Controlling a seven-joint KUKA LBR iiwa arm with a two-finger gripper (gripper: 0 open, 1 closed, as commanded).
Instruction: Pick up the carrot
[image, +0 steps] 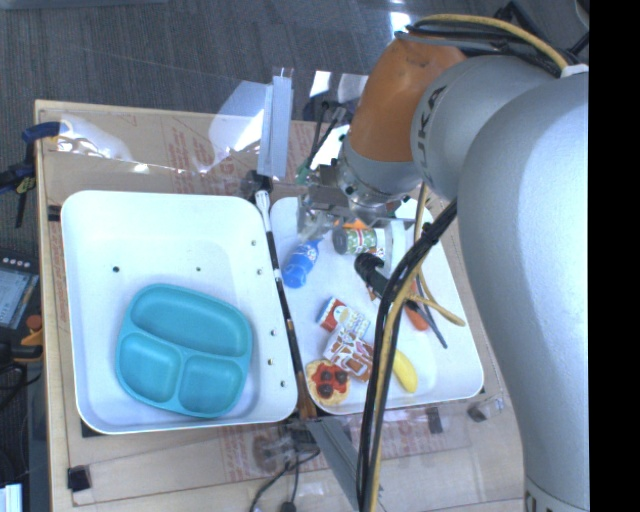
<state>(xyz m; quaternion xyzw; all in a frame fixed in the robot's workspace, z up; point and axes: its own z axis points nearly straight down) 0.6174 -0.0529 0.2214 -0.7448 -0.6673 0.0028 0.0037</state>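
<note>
Altogether, two white bins (80, 300): one blue tray (185, 350), one blue bottle (299, 264).

Bulky grey arm (510, 200), orange wrist band (395, 95), yellow and black cables (470, 25).

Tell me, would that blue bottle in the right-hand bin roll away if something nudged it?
Probably. The blue bottle lies on its side and looks rounded, so a sideways nudge would likely roll it along the smooth bin floor. It looks like small toy plastic, so probably light and a bit slippery, though the white divider wall beside it should stop it.
</note>
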